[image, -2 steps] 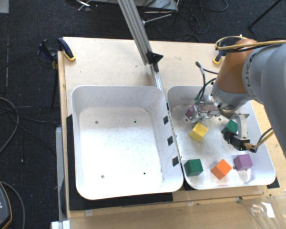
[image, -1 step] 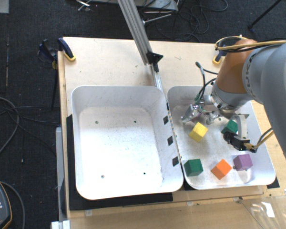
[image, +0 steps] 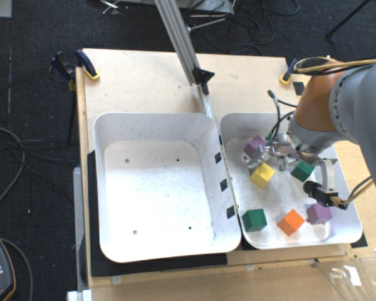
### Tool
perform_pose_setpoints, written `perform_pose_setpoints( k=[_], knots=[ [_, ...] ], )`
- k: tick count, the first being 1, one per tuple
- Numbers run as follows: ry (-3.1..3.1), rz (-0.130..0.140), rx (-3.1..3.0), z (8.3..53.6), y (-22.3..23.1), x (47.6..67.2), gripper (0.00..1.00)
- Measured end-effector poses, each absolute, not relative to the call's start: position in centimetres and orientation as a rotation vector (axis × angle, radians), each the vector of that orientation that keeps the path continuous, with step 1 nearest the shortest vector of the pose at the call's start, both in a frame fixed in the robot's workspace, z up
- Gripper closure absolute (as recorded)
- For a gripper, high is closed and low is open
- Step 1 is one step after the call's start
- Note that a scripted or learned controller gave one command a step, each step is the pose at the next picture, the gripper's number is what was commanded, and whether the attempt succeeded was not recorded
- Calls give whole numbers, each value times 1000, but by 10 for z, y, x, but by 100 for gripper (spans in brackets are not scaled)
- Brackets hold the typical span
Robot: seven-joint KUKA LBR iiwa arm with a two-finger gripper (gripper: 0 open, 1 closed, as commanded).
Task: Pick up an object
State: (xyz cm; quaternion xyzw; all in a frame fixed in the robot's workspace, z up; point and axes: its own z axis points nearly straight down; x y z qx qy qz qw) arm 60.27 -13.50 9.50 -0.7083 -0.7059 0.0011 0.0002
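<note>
six blocks (image: 262,175) lie in the right bin (image: 338,236).

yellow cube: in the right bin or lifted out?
In. The yellow cube lies on the right bin floor, just below the end effector; whether it's gripped, cannot tell.

The arm (image: 338,105) reaches into the right bin (image: 235,130) among a yellow block (image: 262,176), purple block (image: 255,145) and green cube (image: 254,220).

Matt white plastic bins (image: 156,121), pale wood bench (image: 144,80), metal rail (image: 175,30), matt blocks (image: 262,175)
</note>
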Motion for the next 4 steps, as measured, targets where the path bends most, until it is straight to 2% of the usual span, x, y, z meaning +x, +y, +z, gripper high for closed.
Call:
perform_pose_setpoints(
  k=[1, 2, 3, 4],
  knots=[
    [-2220, 1, -2222, 96, -115, 563, 0],
    [-2220, -1, -2223, 105, -116, 564, 100],
    [-2237, -12, -2211, 200, -20, 578, 100],
    [-2231, -4, -2208, 205, 59, 578, 100]
  ],
)
